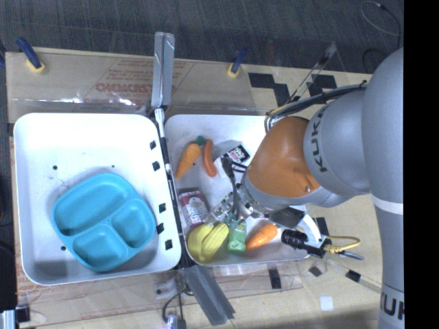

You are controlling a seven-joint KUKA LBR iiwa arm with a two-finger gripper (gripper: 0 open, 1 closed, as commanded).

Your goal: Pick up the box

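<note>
**Camera view: my gripper over the right bin's clutter**

My gripper (232, 208) hung low in the right bin (206, 123), just right of the box (193, 208), a small dark red packet beside the bin's left wall, its long axis running front to back. Whether I was clasping or released, I cannot tell: my orange wrist band (285, 166) hid that. A corn cob (214, 238) lay just in front.

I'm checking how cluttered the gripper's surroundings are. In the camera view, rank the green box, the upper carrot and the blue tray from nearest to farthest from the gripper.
1. Green box: just below the gripper.
2. Upper carrot: upper left, same bin.
3. Blue tray: far left, other bin.
</note>
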